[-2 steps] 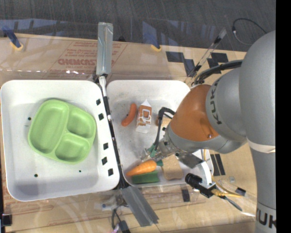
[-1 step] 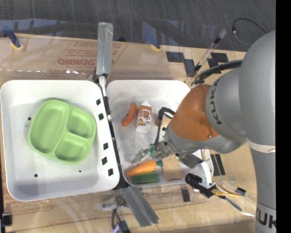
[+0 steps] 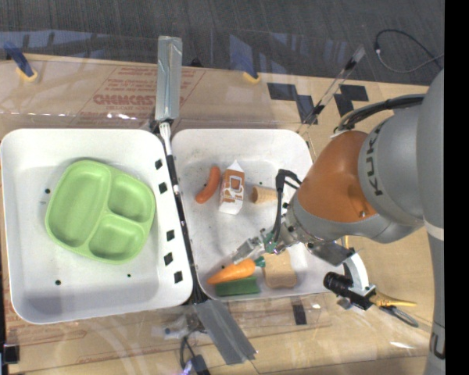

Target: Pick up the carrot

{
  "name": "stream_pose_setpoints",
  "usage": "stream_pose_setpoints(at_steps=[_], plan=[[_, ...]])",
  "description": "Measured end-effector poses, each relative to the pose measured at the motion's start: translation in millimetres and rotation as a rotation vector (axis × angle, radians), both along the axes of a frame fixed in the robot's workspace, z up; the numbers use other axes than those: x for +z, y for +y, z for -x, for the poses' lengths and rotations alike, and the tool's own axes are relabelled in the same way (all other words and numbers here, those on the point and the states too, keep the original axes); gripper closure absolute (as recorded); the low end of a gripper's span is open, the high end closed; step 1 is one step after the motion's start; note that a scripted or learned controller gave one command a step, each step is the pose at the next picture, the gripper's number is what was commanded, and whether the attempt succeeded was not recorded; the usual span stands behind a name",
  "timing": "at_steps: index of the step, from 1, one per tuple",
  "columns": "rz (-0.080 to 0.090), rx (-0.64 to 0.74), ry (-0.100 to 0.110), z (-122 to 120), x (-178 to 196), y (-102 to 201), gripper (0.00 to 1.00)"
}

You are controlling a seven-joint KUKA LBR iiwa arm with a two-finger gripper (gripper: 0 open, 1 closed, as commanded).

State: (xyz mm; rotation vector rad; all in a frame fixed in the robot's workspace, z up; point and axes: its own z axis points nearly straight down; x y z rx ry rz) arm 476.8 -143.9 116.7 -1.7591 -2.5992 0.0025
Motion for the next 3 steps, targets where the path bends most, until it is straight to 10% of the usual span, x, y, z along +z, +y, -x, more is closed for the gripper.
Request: stream_pose_setpoints(at_steps=[1, 3], plan=[[0.000, -0.244, -0.001, -0.2, -26.1, 4.2, 0.00], [-0.003, 0.068, 0.003, -0.4, -26.4, 25.2, 0.00]])
